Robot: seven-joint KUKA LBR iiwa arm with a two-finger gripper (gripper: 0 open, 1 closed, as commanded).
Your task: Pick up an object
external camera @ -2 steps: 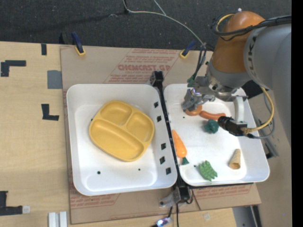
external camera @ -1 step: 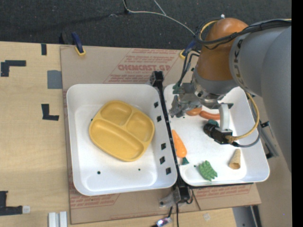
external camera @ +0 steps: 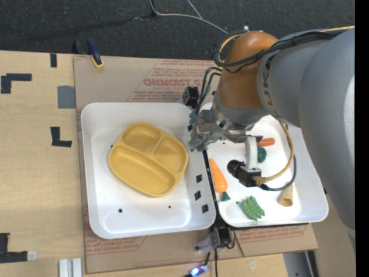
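Observation:
My gripper (external camera: pixel 199 136) hangs low over the ridge between the two bins, at the right bin's upper left corner. The orange wrist band and grey arm above it cover much of the right bin (external camera: pixel 308 203). An orange toy carrot (external camera: pixel 218 176) lies just below and to the right of the gripper, apart from it. A green leafy toy (external camera: pixel 252 208) sits near the bin's front edge, and a tan cone (external camera: pixel 286 197) lies to its right. A small orange and teal piece (external camera: pixel 263 147) peeks out beside the arm. I see nothing held in the gripper.
A yellow divided plate (external camera: pixel 149 158) lies in the left bin (external camera: pixel 92 172). A black plug on a yellow cable (external camera: pixel 242 173) dangles from the arm over the right bin. Both bins rest on brown cardboard (external camera: pixel 144 79); a blue and yellow clamp (external camera: pixel 95 53) sits at its far left corner.

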